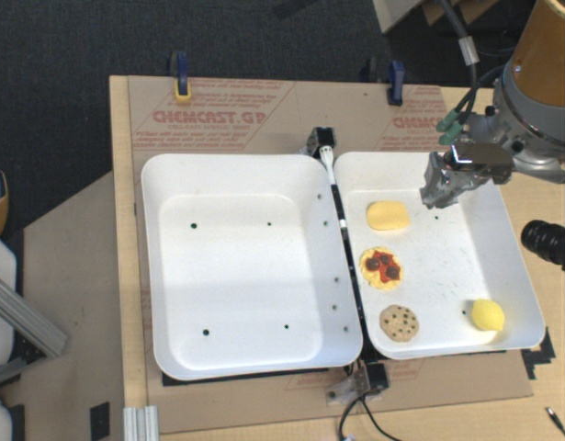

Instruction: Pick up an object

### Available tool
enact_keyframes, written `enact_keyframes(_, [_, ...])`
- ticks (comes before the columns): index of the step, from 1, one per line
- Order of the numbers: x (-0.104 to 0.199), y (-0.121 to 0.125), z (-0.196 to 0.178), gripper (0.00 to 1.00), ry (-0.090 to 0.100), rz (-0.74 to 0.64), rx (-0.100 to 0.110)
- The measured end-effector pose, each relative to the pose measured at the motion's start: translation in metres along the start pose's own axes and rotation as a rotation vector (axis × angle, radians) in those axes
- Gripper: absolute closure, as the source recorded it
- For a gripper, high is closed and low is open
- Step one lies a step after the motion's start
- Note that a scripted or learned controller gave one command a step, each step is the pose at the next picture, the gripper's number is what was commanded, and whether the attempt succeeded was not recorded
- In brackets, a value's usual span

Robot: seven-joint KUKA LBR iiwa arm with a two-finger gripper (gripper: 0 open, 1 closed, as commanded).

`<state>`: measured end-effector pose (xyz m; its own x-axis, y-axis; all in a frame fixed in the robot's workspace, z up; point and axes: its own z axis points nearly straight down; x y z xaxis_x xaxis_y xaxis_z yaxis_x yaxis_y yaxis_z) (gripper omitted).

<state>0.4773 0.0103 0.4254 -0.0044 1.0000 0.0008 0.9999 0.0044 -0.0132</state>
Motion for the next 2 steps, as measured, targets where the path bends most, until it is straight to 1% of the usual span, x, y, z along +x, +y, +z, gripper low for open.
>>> enact_keyframes(1, [0.005,0.011,-0.117,1.0,0.0,0.003,-0.029])
enact_keyframes(2, [0.103,0.001,0.016,1.0,-0.002,-0.006,0.002])
